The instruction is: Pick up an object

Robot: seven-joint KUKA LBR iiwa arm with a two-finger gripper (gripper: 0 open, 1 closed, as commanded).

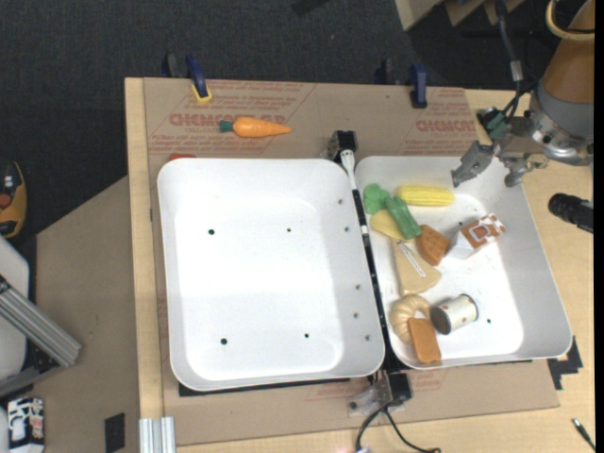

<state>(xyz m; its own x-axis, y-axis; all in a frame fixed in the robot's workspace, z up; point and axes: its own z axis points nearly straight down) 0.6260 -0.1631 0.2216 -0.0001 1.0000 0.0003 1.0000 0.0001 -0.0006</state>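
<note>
Above the far right corner of the right-hand shallow white plastic bin [543, 300], camera view: the grey two-finger gripper [493, 165] hangs over the bin's rim with its jaws spread apart and nothing between them. No object is lifted; by this picture the pick is not yet done. The candidates all lie in this bin: a yellow toy corn cob [427, 195] nearest the gripper, a green toy vegetable [391, 207] beside it, a red-and-white block-like toy [483, 230], a small brown bread-like piece [433, 245], a metal-grey cylinder with a dark end [456, 312] and an orange-brown toy loaf [417, 327] at the near edge. The left-hand white bin [179, 253] holds no loose items. An orange toy carrot [255, 127] rests on the cardboard-covered tabletop [151, 130] behind it. What remains, as a judgement: descent onto one object, closing, and lifting.
</note>
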